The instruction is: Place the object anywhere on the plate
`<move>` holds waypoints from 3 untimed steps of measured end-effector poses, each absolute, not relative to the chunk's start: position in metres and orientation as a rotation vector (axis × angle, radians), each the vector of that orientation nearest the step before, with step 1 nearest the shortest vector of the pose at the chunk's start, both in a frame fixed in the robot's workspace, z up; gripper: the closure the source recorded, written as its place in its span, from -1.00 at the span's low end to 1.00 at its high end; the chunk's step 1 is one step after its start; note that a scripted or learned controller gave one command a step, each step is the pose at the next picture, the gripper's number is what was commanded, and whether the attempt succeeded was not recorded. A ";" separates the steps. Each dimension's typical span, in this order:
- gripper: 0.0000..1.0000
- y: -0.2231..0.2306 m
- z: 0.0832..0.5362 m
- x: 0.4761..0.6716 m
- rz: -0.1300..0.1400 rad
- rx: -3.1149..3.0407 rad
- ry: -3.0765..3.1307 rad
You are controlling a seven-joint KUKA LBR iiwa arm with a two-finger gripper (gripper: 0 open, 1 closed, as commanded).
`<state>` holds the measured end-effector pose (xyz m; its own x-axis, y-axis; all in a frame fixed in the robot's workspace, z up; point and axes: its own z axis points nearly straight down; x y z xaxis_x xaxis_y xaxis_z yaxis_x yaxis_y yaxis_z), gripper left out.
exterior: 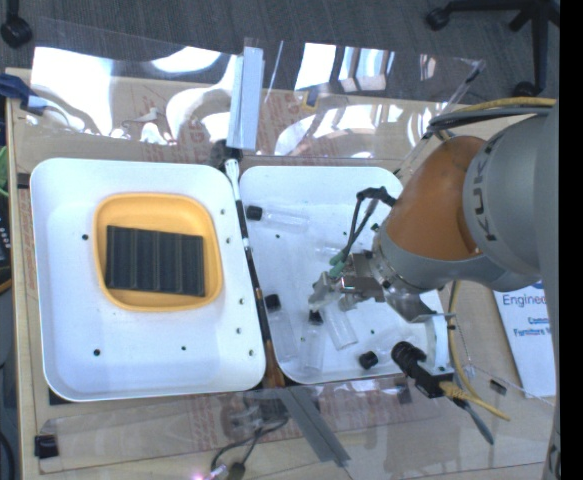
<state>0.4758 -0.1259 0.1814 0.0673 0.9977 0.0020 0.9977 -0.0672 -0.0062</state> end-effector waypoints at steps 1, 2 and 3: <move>1.00 -0.087 0.201 0.477 0.002 -2.188 -2.251; 1.00 -0.068 0.190 0.546 0.004 -2.118 -2.314; 1.00 -0.012 0.191 0.559 0.002 -1.813 -2.564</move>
